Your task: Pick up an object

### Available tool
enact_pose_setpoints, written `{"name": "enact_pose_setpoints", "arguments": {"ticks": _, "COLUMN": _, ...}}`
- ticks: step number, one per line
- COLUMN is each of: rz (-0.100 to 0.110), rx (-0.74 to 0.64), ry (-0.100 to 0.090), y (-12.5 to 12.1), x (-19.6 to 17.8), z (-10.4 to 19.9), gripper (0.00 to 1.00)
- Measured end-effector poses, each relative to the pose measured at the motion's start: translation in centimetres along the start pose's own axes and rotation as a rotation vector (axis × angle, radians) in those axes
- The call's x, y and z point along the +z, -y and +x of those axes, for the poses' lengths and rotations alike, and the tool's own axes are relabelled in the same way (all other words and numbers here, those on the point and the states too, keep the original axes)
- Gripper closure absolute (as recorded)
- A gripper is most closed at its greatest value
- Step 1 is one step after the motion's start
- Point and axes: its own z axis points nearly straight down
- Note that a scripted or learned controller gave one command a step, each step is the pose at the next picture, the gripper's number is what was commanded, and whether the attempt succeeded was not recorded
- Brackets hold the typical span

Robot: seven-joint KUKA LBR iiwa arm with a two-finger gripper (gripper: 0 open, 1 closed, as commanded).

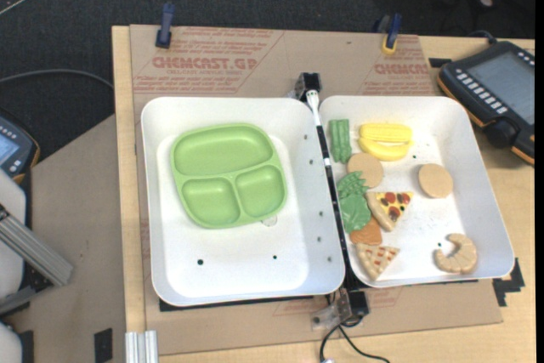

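Toy food pieces, any of which would serve as the object to pick, all lie in the right bin [476, 140]. A yellow piece [384, 140] sits at the far side beside a green pod [339, 139]. One round tan disc [365, 170] touches a leafy green piece [350, 195] by the left wall. A second tan disc [434, 180] lies alone towards the right. Two pizza slices [391, 207] [376, 259] and a small orange piece [367, 232] crowd the near-left corner, and a curved tan pastry [457, 253] rests near-right. The left bin [161, 208] holds a green divided plate [228, 174].

The pick looks not yet begun, with the approach still to come. How the jaws stand cannot be told here. The lone tan disc seems the easiest target, since it lies well apart from its neighbours. The pieces against the left wall would leave little room.
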Motion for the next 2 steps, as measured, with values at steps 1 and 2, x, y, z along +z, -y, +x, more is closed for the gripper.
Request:
{"name": "enact_pose_setpoints", "arguments": {"ticks": 1, "rz": -0.005, "rx": 0.0, "ry": 0.004, "y": -0.1, "x": -1.1, "z": 0.0, "gripper": 1.0}}
{"name": "enact_pose_setpoints", "arguments": {"ticks": 2, "rz": 0.024, "rx": -0.002, "ry": -0.013, "y": 2.3, "x": 12.2, "z": 5.4, "gripper": 1.0}}
